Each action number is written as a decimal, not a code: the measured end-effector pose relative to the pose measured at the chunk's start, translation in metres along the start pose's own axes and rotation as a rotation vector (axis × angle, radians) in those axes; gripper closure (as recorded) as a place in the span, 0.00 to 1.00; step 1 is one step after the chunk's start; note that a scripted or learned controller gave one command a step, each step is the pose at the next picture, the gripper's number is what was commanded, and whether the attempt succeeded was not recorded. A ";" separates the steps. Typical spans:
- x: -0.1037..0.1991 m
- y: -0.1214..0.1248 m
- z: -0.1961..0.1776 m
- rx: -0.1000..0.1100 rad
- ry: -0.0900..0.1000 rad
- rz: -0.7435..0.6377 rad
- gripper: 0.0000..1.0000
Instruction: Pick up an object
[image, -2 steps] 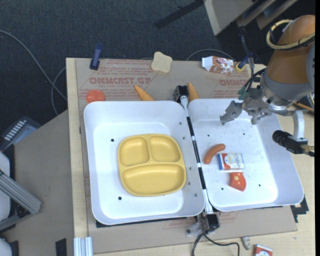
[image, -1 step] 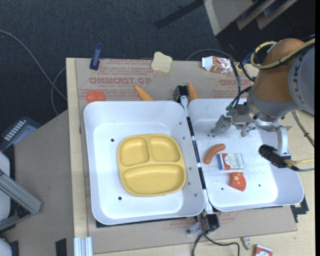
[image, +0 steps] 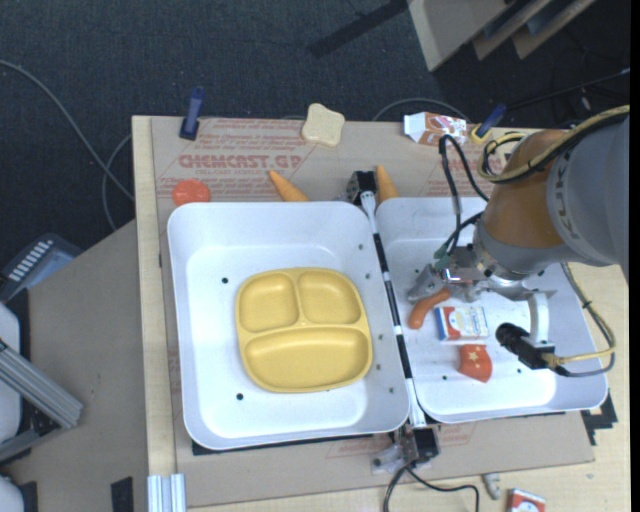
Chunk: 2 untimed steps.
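In the right bin (image: 560, 395) lie three small things. An orange carrot-shaped piece (image: 426, 304) rests near the bin's left wall, a small white, red and blue box (image: 462, 322) lies beside it, and a red piece (image: 475, 362) sits nearer the front. My gripper (image: 447, 278) hangs low over the bin's middle, right above the orange piece's upper end and just behind the box. The grey arm with its orange band (image: 520, 195) covers the bin's far right part.
The left bin (image: 200, 300) holds a yellow compartment plate (image: 300, 328). Behind the bins on the cardboard lie a bread-like piece (image: 323, 123), a blue clip (image: 190, 112), two orange pieces (image: 287, 186) and a red disc (image: 190, 192). Cables run along the arm.
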<state>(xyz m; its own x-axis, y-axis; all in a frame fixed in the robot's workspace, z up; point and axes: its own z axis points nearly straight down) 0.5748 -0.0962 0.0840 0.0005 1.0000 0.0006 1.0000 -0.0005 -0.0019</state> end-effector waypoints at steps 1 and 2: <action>0.000 0.001 -0.010 -0.003 -0.001 0.001 1.00; 0.076 0.005 -0.102 -0.005 0.001 -0.003 1.00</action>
